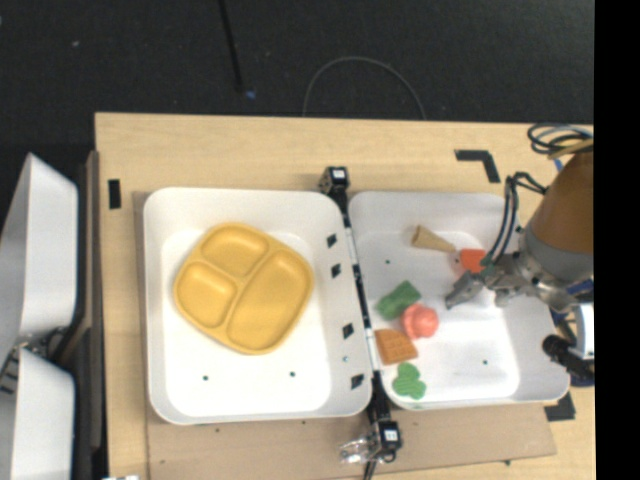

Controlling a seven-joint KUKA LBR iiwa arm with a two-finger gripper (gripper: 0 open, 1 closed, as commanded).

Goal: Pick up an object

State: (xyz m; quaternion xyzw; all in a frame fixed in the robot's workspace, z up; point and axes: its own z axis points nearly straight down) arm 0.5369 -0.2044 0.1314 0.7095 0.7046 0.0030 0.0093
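Observation:
The right bin (500,368) holds several small items: a tan wedge (430,239), a small orange piece (470,261), a green block (400,298), a pink-red ball (421,322), an orange waffle-like square (395,345) and a green leafy piece (408,383). My gripper (462,290) hangs low over this bin, just below the orange piece and to the right of the pink-red ball. It sits close to the orange piece, and I cannot make out whether they touch. The grey arm with its orange band (570,213) comes in from the right.
In the left bin (170,388) lies a yellow divided plate (243,287). Black clips (340,268) line the wall between the two bins. Cables (555,140) loop at the bench's back right corner. White boxes (45,258) stand off the bench's left side.

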